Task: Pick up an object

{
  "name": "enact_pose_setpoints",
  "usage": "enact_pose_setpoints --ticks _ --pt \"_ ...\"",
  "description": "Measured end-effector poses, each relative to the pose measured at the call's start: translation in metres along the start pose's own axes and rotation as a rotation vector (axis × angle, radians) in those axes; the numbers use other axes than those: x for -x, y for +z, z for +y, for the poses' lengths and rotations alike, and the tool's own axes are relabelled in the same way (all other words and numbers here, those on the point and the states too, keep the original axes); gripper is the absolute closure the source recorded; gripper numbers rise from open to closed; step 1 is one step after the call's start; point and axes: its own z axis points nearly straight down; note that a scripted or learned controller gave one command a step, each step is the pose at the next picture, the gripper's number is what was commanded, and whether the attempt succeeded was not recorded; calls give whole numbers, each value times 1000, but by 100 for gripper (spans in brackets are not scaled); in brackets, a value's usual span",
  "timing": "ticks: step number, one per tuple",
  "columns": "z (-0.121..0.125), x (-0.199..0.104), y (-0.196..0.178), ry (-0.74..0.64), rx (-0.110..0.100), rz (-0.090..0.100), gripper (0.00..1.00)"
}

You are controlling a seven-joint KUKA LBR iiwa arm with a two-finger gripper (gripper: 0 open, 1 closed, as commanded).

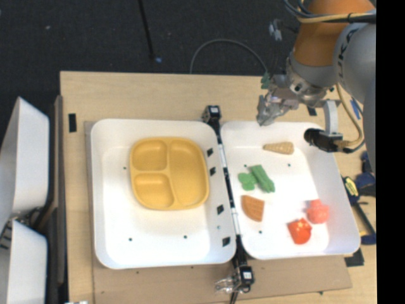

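The right bin (329,233) holds several toy foods: a tan cone (279,147) near the back, a green vegetable piece (256,178) in the middle, an orange wedge (252,208), a pink-red round piece (317,211) and a red pepper-like piece (300,231) at the front right. My gripper (266,115) hangs over the back edge of the right bin, above and behind the tan cone, with nothing seen between its fingers.
A yellow divided plate (169,172) lies in the left bin (114,246). A black clamp (211,114) sits at the back where the two bins meet, and another fitting (235,280) at the front. White boxes (25,163) stand off the bench's left side.
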Motion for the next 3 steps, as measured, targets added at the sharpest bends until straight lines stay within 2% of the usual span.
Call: enact_pose_setpoints --ticks 1,2,3 --pt "-3 -47 6 -1 -1 -1 100" --pt "-27 -91 5 -1 -1 0 100" --pt "-36 -144 -1 -4 0 2 100"
